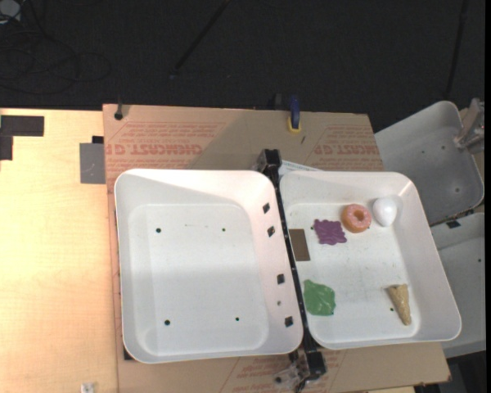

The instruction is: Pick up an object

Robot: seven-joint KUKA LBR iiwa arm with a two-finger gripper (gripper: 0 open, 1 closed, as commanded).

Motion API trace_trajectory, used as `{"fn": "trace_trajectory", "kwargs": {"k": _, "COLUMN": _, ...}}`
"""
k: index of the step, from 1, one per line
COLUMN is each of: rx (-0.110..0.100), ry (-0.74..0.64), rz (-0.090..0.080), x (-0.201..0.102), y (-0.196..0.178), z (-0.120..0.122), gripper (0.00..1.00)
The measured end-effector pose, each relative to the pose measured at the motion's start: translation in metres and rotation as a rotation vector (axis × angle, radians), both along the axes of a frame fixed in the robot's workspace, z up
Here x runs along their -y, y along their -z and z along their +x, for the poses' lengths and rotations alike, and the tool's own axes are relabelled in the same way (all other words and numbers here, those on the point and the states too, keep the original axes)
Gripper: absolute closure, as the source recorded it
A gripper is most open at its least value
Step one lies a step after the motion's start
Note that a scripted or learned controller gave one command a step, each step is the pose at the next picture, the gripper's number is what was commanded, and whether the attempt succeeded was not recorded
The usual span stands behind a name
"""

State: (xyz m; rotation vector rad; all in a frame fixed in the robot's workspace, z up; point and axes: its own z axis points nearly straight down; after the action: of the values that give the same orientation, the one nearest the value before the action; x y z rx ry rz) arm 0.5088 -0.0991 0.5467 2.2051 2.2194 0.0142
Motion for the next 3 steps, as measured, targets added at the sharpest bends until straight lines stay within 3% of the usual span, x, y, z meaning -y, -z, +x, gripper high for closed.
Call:
{"fn": "trace_trajectory", "kwargs": {"k": 1, "rx": -0.030, "ry": 0.002, "rz": 0.005, "x": -0.044, "y": 0.117, "z": -0.010, "gripper": 1.00}}
{"fn": "trace_trajectory", "kwargs": {"k": 2, "rx": -0.023, "ry": 0.014, "rz": 0.002, "x": 0.039, "y": 0.174, "z": -0.035, "gripper": 1.00}}
{"fn": "trace_trajectory", "kwargs": {"k": 3, "rx": 0.001, "ry": -0.002, "rz": 0.001, "x": -0.020, "y": 0.015, "z": 0.004, "gripper": 1.00}}
